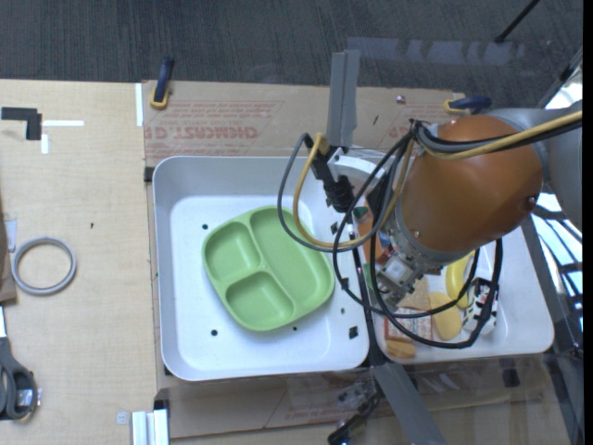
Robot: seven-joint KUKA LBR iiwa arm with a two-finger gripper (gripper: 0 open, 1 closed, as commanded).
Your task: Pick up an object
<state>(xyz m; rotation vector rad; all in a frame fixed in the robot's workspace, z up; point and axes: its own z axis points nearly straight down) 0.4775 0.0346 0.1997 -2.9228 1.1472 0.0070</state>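
Note:
The arm's big orange band hangs over the right bin and covers most of it. Below the band, the gripper points down into this bin, wrapped in black cables. Around it lie a yellow object, a pale tan object and a small orange piece at the bin's front. Something orange-red peeks out near the divider between the bins. I see nothing clearly held. A green divided plate lies in the left bin.
A roll of grey tape and scissors lie on the wooden bench at the left. Cardboard sits behind the bins, with a grey upright post at the back. Loops of cable hang over the left bin's right side.

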